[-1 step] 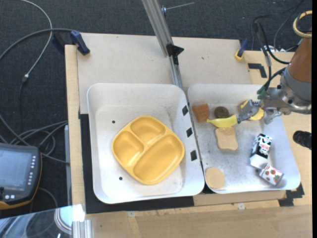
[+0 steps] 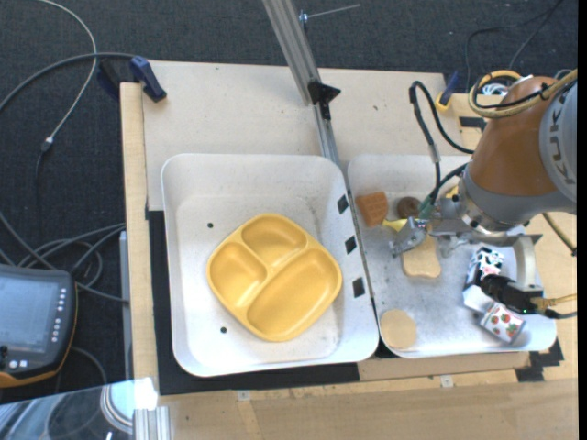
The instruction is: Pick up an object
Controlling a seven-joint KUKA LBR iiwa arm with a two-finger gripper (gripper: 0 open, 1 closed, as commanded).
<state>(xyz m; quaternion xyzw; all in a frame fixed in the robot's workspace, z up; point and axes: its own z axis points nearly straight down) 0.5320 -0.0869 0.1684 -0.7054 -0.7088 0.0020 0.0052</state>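
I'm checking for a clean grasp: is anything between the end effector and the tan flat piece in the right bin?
Nothing visible does. The end effector hangs right beside the tan flat piece; the orange block and dark round thing lie on the end effector's other side.

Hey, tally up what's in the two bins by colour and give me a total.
Yellow plate: 1
Tan pieces: 2
Orange block: 1
Dark ball: 1
White patterned items: 2
Total: 7
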